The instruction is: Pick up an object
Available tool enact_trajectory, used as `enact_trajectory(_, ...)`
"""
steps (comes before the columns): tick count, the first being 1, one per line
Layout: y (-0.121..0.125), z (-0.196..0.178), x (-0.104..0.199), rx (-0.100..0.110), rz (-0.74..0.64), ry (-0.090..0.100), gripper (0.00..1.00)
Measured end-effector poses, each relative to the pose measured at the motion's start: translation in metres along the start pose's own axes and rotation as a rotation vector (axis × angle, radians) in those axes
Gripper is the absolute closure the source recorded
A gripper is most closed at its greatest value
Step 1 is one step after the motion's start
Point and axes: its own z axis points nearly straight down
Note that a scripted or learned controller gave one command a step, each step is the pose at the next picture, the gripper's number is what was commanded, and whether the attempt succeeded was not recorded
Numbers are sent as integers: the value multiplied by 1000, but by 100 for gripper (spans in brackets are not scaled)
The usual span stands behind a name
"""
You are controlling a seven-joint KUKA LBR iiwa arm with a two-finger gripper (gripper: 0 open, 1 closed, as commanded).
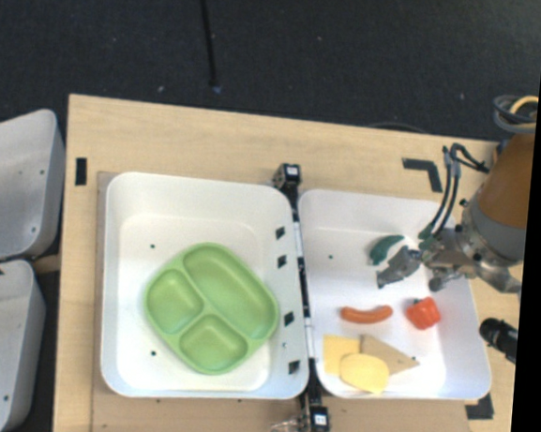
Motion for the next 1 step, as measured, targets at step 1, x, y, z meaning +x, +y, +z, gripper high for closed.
enact_trajectory(1,2,-6,0,-12,-3,-2,0)
